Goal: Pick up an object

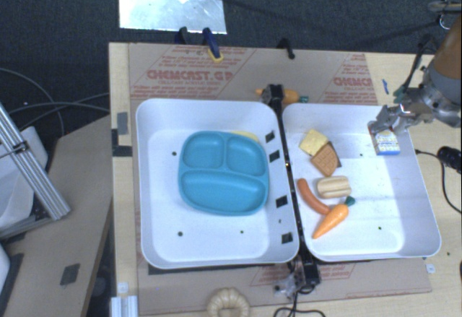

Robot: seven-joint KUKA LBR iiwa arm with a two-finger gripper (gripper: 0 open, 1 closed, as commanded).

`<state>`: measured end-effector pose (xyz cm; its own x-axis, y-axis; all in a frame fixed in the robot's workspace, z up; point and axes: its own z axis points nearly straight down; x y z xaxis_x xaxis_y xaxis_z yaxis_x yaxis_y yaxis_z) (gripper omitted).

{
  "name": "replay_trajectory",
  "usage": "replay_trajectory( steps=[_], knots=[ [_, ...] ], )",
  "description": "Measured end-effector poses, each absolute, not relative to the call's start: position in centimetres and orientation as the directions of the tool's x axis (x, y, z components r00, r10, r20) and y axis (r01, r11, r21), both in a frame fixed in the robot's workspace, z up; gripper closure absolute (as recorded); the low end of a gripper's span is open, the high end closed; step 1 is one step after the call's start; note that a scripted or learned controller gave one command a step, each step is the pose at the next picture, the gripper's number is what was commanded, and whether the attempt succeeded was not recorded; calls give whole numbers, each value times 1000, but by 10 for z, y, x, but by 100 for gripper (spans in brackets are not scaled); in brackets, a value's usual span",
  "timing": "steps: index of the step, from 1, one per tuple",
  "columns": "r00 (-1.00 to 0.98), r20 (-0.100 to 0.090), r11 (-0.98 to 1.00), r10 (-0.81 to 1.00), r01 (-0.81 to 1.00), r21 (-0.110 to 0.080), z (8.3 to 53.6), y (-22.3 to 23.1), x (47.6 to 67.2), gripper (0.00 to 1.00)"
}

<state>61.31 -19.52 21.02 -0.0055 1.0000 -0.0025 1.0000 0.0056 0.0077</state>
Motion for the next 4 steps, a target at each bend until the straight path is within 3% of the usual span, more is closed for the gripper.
replay_trajectory(
  steps=[1,3,4],
  knots=[
    [-6,-1,6,1000,1000,5,226,-195,614,100],
    [-7,2,7,1000,1000,-2,215,-125,548,100],
    [-9,2,9,1000,1000,0,232,-82,520,100]
  ],
)
